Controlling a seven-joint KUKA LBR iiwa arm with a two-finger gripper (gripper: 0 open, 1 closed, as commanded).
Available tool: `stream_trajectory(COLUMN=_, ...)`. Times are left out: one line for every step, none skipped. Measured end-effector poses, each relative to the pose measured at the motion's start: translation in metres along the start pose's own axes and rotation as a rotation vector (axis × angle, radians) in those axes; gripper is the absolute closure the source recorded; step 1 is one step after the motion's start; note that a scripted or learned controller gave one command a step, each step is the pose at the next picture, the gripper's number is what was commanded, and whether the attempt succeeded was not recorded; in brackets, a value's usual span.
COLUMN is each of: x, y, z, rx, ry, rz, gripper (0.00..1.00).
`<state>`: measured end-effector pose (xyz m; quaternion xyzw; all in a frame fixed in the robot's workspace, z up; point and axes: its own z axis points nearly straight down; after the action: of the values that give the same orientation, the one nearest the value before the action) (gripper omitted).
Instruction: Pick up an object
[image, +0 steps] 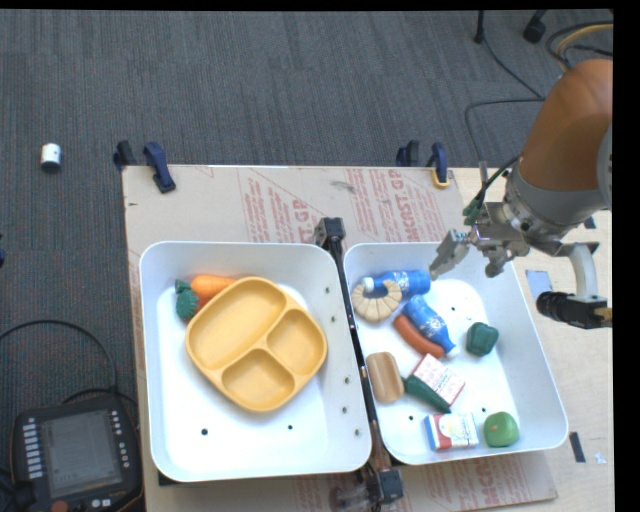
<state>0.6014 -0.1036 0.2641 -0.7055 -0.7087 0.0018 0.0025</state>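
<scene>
Jaws (468, 254) hanging spread open and holding nothing at 12 o'clock of the right bin (545, 370), nearest the blue bottle (398, 284): light, rigid, slick plastic, probably best pinched across its middle.

- Brown board (250, 200) with red print, middle of frame, lying under both bins.
- Left bin (160, 400) and right bin (540, 390), white and shallow, side by side on the board, touching along the centre.
- Blue clamps (158, 165) on the board's upper left edge; second blue pair (437, 160) on its upper right edge.
- Black clip (331, 232) at the top of the seam between the bins; another (385, 487) at the bottom of the seam.
- Grey carpet (300, 80) across the top and left of frame.
- Small white cylinder (50, 154) on the carpet, upper left, well apart from the board.
- Pendant (70, 450) with grey screen, lower left corner; black cable (60, 335) looping just above it.
</scene>
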Motion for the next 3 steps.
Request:
stream_trajectory(x=-0.039, y=0.011, z=0.138, rx=0.003, ry=0.001, rz=0.005, gripper=0.00)
stream_trajectory(x=-0.005, y=0.043, z=0.180, rx=0.001, ry=0.001, rz=0.001, gripper=0.00)
stream_trajectory(x=-0.006, y=0.043, z=0.172, rx=0.005, ry=0.002, rz=0.002, gripper=1.00)
